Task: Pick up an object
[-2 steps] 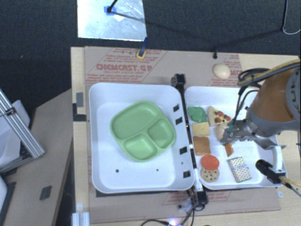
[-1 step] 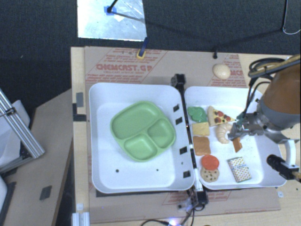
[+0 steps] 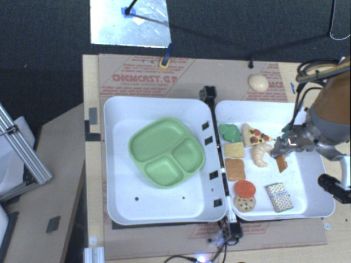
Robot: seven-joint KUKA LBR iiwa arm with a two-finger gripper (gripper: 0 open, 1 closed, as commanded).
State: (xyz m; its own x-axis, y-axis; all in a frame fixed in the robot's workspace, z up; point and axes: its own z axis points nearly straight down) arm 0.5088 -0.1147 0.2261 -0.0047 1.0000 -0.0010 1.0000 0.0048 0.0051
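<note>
The end effector (image 3: 281, 149) was clamped on a brown strip-shaped toy food piece (image 3: 282, 163) above the right shallow white bin (image 3: 307, 201).

Left of my reach, a green divided plate (image 3: 166, 153) lies in the left bin (image 3: 118, 201). A beige egg-shaped thing (image 3: 258, 82) rests on the cardboard sheet (image 3: 148, 76) behind the bins.

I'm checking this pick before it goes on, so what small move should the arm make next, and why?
Probably a short drop straight down. The gripper hangs over the right bin, beside the croissant and above a small brown piece, with nothing visibly between its fingers. Whether it is lined up on either item is hard to tell.
</note>
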